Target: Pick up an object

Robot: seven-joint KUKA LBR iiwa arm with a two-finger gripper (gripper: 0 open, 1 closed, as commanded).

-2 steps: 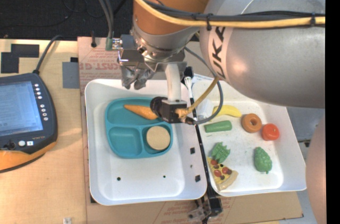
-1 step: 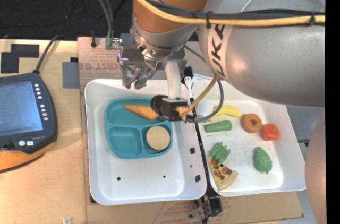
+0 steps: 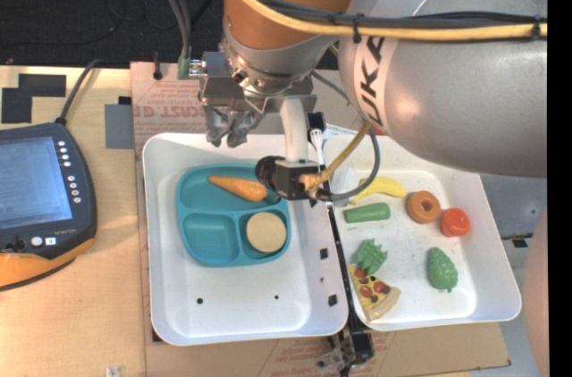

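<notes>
Two bins: left bin (image 3: 170, 295) holds a teal tray (image 3: 198, 223) with carrot (image 3: 238, 186) and a cookie (image 3: 265, 232). Gripper (image 3: 229, 134) hovers just above the carrot, fingers apart, grasping nothing. Step looks like approach; next it must descend and clamp.

Banana (image 3: 386, 187) partly behind arm

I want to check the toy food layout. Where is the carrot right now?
The carrot lies in the top compartment of the teal divided tray in the left bin, just above the round cracker, with the gripper above it.
</notes>
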